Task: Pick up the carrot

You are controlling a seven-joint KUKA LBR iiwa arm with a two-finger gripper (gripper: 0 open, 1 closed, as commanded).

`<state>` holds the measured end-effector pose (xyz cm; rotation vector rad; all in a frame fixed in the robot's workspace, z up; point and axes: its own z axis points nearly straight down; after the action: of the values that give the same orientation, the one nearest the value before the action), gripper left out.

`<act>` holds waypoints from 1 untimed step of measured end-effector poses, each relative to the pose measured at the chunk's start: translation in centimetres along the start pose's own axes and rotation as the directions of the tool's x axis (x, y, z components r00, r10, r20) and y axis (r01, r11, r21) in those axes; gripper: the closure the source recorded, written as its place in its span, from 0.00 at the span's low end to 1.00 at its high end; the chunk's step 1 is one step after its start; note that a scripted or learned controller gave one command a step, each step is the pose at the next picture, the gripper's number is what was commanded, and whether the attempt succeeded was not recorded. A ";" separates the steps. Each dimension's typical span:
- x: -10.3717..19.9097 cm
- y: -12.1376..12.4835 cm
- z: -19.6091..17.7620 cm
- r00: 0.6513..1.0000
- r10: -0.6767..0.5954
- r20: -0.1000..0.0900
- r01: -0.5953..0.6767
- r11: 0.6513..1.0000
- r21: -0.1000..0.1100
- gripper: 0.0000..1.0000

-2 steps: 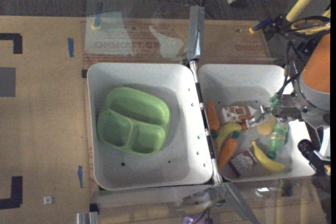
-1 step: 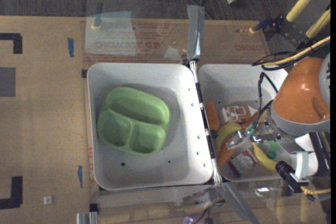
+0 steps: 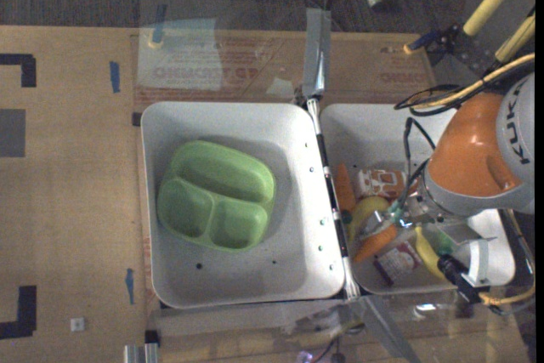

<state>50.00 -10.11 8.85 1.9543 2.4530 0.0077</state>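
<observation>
Where my grey arm with its orange band reaches in from the right of the camera view, my pincer hangs low inside the right bin. This is 1 of 2 shallow white bins set side by side on the brown bench. My wrist covers the pincer from above, so I cannot tell whether it is open or closed.

The carrot lies in the right bin, in its near left part. It is slanted, with 1 end pointing up toward the pincer and the other down toward the bin's left wall. It sits just beside the pincer, below and to the left of it in the view. I cannot tell whether the 2 touch.

Other things crowd around the carrot:
- A rounded yellow thing sits just above it.
- A white and red packet lies farther back.
- A dark red packet lies just below it.
- A curved yellow thing lies to its right, under my wrist.
- A second long orange thing lies along the bin's left wall.

The left bin holds a green plate with 3 compartments, turned at a slant and well apart from the carrot.
</observation>
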 end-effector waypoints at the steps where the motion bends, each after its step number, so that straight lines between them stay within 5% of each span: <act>1: -5.8 -0.4 0.0 0.998 -0.057 0.005 0.057 0.998 -0.003 0.00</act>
<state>50.87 -15.82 8.82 1.8798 2.5033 0.0072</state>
